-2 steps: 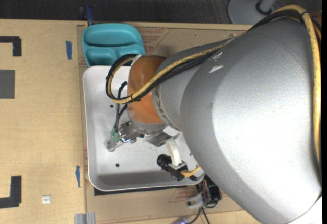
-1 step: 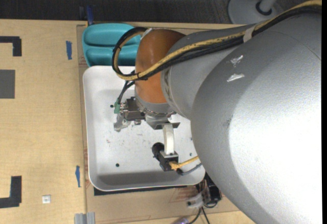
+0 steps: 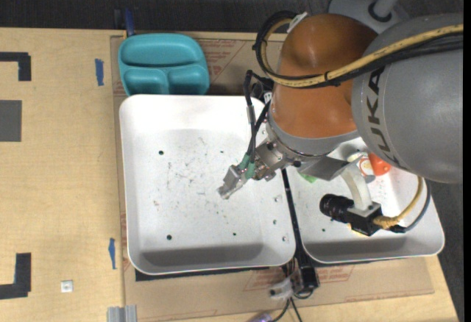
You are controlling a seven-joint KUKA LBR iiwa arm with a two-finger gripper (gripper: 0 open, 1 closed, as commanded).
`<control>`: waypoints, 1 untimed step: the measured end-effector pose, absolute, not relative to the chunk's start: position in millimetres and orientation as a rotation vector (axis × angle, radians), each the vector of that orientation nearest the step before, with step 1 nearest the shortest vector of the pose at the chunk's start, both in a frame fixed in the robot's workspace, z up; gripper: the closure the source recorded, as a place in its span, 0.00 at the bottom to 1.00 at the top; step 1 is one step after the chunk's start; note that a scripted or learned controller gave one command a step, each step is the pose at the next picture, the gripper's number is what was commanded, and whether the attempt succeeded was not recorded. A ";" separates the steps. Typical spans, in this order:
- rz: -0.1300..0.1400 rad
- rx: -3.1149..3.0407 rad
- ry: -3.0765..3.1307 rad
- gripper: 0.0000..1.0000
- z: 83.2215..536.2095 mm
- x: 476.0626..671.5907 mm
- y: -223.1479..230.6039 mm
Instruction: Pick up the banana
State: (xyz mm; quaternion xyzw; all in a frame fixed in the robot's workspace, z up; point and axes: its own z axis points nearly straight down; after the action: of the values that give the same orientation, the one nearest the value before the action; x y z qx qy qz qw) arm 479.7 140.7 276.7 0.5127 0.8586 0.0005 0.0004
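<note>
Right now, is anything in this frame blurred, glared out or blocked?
Camera view: lighting is even; the left bin is bright but its scuffs stay legible; the tool looks slightly soft; the arm blocks much of the right bin, so what it holds is hard to read.

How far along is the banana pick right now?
Nothing looks done: no banana sits between the fingers of the gripper, which hangs over the bare floor of the left bin. In hand: the arm leans across the divider from the right bin, hiding much of it. Left: finding and grasping the banana; I cannot make one out among the partly covered items there.
</note>
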 end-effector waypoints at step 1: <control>-0.003 1.700 2.644 0.00 126.4 478.3 178.9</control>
State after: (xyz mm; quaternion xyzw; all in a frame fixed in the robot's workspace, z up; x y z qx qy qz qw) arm 478.3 178.9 126.4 0.5409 0.8411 -0.0009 -0.0010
